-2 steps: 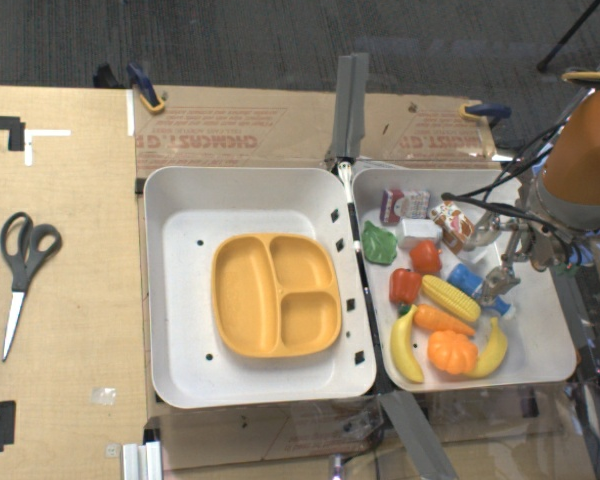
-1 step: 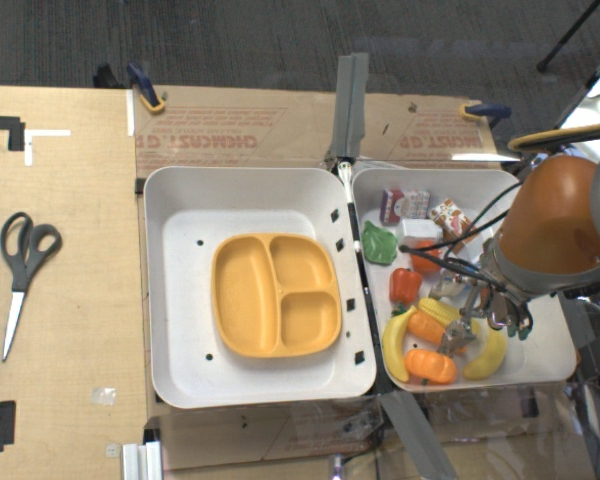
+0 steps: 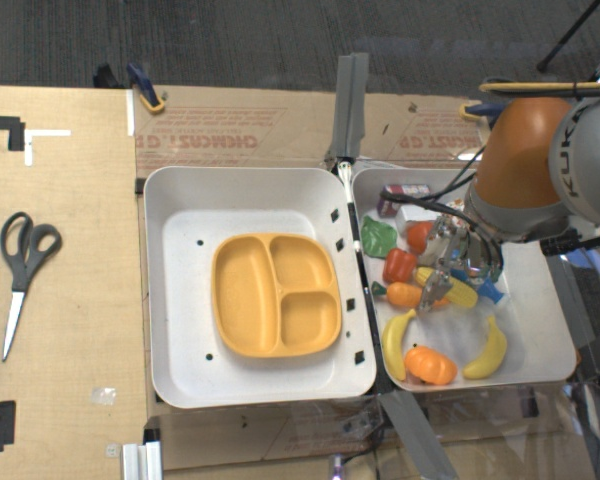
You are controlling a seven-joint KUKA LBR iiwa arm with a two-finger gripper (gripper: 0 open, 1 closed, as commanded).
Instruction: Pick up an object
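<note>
The gripper (image 3: 438,290) hangs low over crowded toy food in the right bin (image 3: 540,368) (I cannot tell how its jaws stand), so it should settle squarely onto one piece, perhaps the orange pepper (image 3: 404,294).

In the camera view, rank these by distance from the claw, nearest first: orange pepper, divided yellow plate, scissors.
From the claw:
1. Orange pepper, just to its left, same bin.
2. Divided yellow plate, in the left bin.
3. Scissors, far left on the bench.

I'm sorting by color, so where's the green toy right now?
The green toy lies in the right bin, near its upper left corner, close to the divider between the bins, just above the red toy.
</note>
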